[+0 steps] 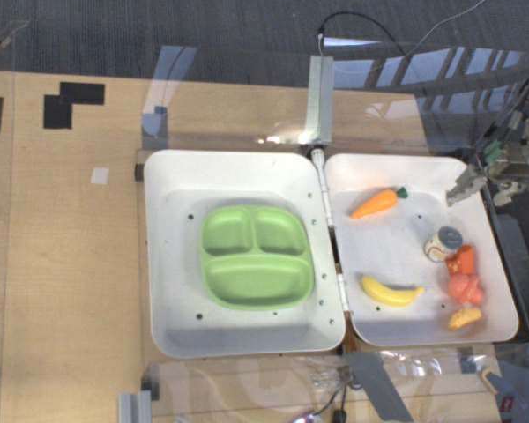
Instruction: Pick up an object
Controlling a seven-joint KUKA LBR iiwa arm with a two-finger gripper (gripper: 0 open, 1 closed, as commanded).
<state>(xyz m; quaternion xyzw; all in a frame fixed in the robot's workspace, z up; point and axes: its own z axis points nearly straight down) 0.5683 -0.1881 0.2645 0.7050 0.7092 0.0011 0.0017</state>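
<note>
while your gripper hovered at the right bin's far corner, finger state unclear, a carrot and banana lay inside.

Both shallow white plastic bins look smooth and faintly glossy. The green divided plastic plate has a soft satin sheen. At three o'clock, the orange plastic carrot and yellow plastic banana look smooth. The pale wood-grain table appears matt.
</note>
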